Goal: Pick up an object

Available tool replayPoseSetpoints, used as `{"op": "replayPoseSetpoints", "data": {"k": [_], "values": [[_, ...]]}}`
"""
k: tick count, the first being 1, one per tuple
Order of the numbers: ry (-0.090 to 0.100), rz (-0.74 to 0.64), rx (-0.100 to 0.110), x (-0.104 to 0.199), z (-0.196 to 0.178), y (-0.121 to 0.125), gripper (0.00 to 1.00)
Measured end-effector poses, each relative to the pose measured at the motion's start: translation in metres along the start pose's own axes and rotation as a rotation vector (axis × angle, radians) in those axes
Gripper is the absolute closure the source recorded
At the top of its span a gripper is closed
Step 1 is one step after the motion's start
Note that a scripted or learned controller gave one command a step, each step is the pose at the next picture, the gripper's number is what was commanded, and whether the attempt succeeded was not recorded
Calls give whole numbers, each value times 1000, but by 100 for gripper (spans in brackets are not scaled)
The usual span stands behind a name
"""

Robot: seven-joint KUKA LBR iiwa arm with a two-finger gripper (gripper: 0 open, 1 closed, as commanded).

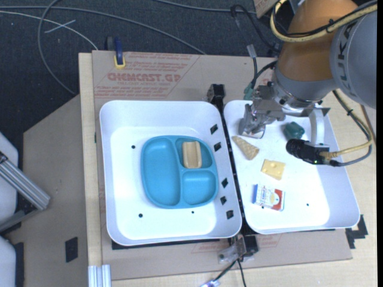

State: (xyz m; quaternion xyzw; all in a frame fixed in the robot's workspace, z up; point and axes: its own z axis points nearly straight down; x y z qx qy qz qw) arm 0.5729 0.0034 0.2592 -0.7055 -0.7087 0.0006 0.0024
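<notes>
My gripper (254,130) hangs over the back left part of the right bin (335,211), beneath the grey arm with its orange band. A tan wedge (246,147) lies just in front of it, apart from it. Further forward are a yellow cheese-like square (273,169) and a small white, blue and red packet (268,197). A teal object (294,128) sits to the gripper's right, partly behind the arm's hardware. Nothing shows in the gripper.
The left bin (119,214) holds a blue divided plate (161,175) with a tan block (191,154) in its back right compartment. A row of black clips (222,160) runs along the divide between the bins. The right bin's front right floor is bare.
</notes>
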Motion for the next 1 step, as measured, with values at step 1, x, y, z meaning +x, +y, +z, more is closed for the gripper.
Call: {"op": "replayPoseSetpoints", "data": {"k": [1], "values": [[0, 0, 2, 45, 21, -22, 100]]}}
